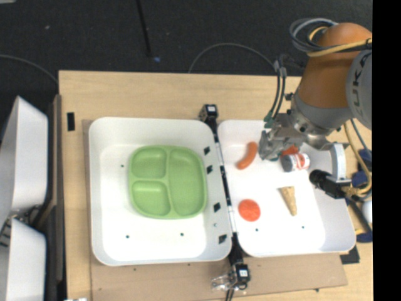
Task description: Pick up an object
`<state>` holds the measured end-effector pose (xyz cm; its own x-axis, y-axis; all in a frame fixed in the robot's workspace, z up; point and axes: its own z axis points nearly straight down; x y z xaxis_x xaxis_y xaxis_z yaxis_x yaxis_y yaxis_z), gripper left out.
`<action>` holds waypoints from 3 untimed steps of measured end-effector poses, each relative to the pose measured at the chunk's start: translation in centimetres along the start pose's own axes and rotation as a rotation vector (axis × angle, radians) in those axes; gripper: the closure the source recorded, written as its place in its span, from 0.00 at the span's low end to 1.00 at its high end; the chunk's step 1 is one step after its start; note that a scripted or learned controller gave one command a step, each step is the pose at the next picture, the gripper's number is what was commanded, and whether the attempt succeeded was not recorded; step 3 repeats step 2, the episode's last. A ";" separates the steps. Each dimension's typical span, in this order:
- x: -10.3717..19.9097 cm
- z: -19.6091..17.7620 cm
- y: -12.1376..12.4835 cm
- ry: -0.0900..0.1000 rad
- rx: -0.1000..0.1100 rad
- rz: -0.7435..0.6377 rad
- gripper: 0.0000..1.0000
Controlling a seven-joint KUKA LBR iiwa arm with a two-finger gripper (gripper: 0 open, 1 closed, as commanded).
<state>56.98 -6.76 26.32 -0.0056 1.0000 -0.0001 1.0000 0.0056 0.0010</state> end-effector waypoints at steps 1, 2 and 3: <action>6.1 0.5 -0.7 0.000 0.000 -0.001 1.00; 11.0 1.9 -1.4 0.000 0.001 0.000 1.00; 11.0 1.9 -1.4 0.000 0.001 0.000 1.00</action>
